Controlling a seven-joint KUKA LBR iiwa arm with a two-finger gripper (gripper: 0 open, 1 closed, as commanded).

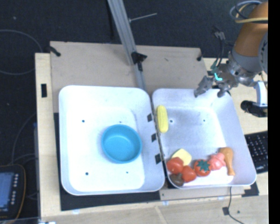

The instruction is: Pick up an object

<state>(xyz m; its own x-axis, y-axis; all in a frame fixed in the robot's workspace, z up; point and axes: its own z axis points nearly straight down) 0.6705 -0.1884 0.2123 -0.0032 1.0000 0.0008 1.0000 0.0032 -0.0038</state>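
Standing over the bench [102,64], I see two shallow white bins side by side on its pale tan top, with dark carpet-like floor around it and thin cables trailing across the floor beyond. The right bin [210,120] is my landmark. The gripper [211,87] hangs above its far right corner, its two dark fingers spread apart with nothing between them. Against the right bin's left wall lies a yellow corn cob [162,118]. Along its near edge sits a cluster: a yellow wedge [181,156], red tomatoes [186,171], a pink piece [217,161] and an orange drumstick-shaped toy [227,159]. Left of the right bin, the left bin [79,111] holds a blue bowl [121,143]. A grey metal post [123,27] slants up from behind the right bin's far left corner.
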